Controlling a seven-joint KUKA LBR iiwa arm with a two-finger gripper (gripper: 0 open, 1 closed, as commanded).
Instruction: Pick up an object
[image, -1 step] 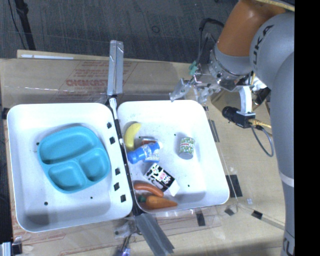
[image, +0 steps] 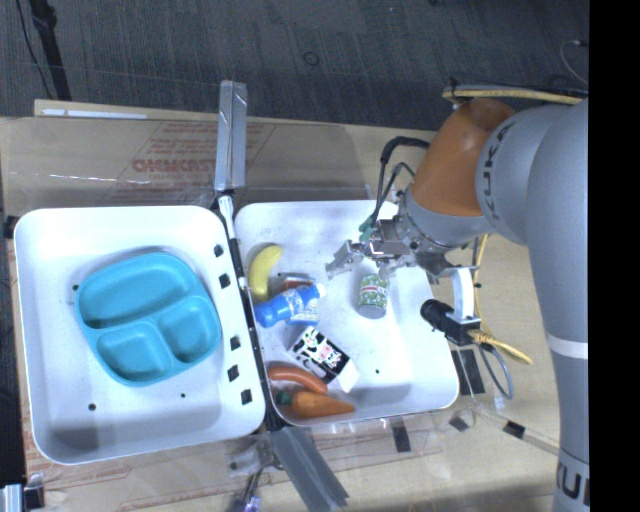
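Note:
My gripper (image: 375, 260) hangs over the upper middle of the right bin (image: 432, 385). A small clear jar with a green speckled pattern (image: 373, 294) sits directly under it, its top meeting the gripper's tip. Whether the jar is held or rests on the bin floor is hidden by the wrist. To the left lie a yellow banana (image: 264, 268) and a blue bottle (image: 288, 304). A black-and-white carton (image: 322, 355) lies toward the front, with an orange carrot (image: 312, 404) and a red-orange piece (image: 295, 378) at the front left corner.
The left bin (image: 40, 330) holds a light blue divided plate (image: 150, 315). A metal divider post (image: 231, 140) stands between the bins at the back. Cables and a black fitting (image: 445, 320) sit along the right bin's right rim.

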